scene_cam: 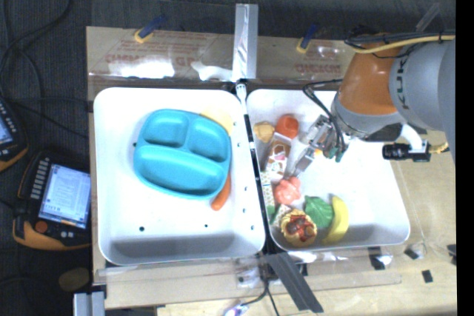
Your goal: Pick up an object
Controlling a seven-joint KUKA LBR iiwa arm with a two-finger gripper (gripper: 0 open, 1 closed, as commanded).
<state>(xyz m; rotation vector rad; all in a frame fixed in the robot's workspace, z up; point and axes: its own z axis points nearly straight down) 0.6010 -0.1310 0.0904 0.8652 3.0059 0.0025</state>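
The only writing to be found is faint red lettering on the clear plastic sheet (174, 55) taped along the back of the counter (422, 181), and it is too blurred to read. A few dark letters run down the grey arm (426, 85) beside its orange band, cut off and not legible either.

The gripper (295, 166) reaches in from the right and hangs low over the left part of the right bin (370, 196). Its fingers (302, 159) point down toward a small printed carton (278, 157) and a pink lumpy toy (288, 190), but they blur together here, so I cannot tell how far apart they are or whether anything sits between them.

The things to pick up crowd the right bin's left side: a tan piece (264, 132) and an orange-red piece (287, 125) near the back, the carton and pink toy in the middle, then a green leafy toy (320, 209), a yellow banana (339, 220) and a round red and yellow item (298, 227) at the front. They touch and overlap, so their edges are hard to separate.

The left bin (118, 226) holds a blue divided tray (181, 152), upside down or tilted, I cannot say which. It partly hides a yellow object (216, 119) behind it and an orange carrot-like piece (222, 195) at its right edge.

A strip of silver tape (245, 41) stands between the 2 bins at the back. 2 blue and yellow clamps (150, 29) pin the plastic sheet. A handheld screen device (55, 196) lies on the dark floor at the left.
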